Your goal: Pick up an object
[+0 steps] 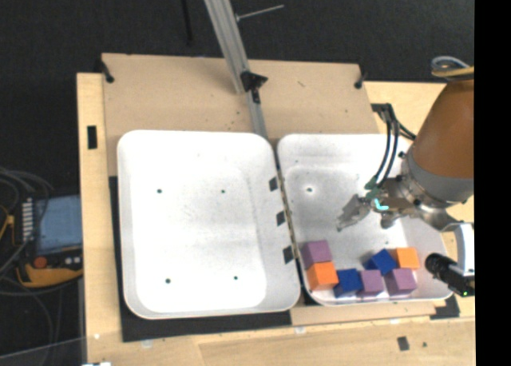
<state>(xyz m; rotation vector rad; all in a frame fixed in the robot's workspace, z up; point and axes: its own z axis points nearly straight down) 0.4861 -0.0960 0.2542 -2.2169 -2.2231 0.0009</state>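
Hovering over right bin (319,157), fingers (351,212) sitting mid-right of frame, apart, gripping nothing. Blocks (363,272) clustering at lower right (purple, orange, blue). Approach step seeming underway; next move needing descent onto one block.

Your arm (447,141) cut off at the right edge, gripper (361,211) blurred, finger state unreadable, right bin (335,157) partly hidden beneath it.

A robotics lab: a plywood bench (231,85) carries two white bins (200,220), a metal camera pole (227,25) rises behind, and a control pendant (48,236) with loose cables lies on the dark floor.
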